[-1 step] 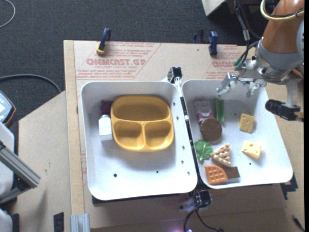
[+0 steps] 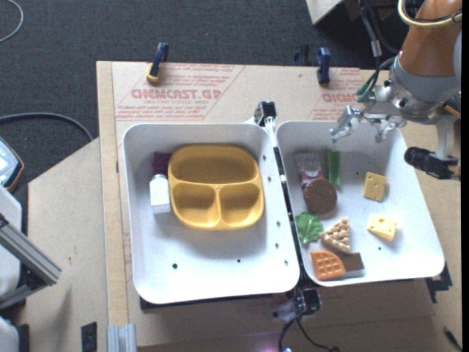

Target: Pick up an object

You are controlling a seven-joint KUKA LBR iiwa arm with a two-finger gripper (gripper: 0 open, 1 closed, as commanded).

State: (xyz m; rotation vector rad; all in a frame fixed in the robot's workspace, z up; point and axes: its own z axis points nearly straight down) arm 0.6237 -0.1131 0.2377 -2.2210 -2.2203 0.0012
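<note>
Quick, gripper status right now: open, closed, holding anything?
Gripper: open, nothing between its fingers, hovering above the right bin's far edge.

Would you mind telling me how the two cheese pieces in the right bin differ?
The upper cheese stands taller than wide, while the lower cheese lies wider and flatter. The upper cheese is nearer the gripper; the lower cheese sits toward the bin's near edge. Both are yellow with holes and lie apart from the other food.
</note>
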